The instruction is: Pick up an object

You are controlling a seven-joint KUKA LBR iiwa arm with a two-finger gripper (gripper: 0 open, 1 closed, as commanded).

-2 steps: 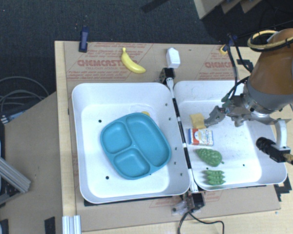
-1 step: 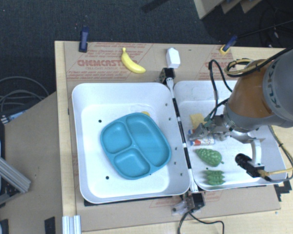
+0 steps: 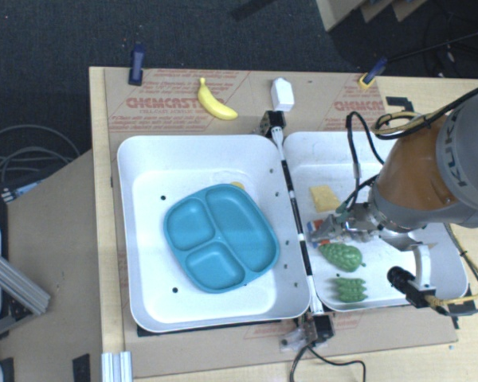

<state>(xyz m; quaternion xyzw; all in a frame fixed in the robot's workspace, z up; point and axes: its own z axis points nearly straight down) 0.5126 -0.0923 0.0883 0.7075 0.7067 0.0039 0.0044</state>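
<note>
In the right bin [image 3: 454, 273], the tool [image 3: 332, 228], its opening impossible to judge, hovers just far-left of the green broccoli-like toy [image 3: 340, 255].

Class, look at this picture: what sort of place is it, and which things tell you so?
Probably a robotics lab bench, not a kitchen: a grey and orange arm reaches over two white bins, toy food such as a banana lies on the cardboard-covered bench, and cables trail across the floor.

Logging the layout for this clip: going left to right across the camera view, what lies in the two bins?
Blue three-compartment plastic plate in the left white bin → pale yellow flat piece in the right white bin → light green bumpy toy vegetable → dark green toy vegetable.
</note>
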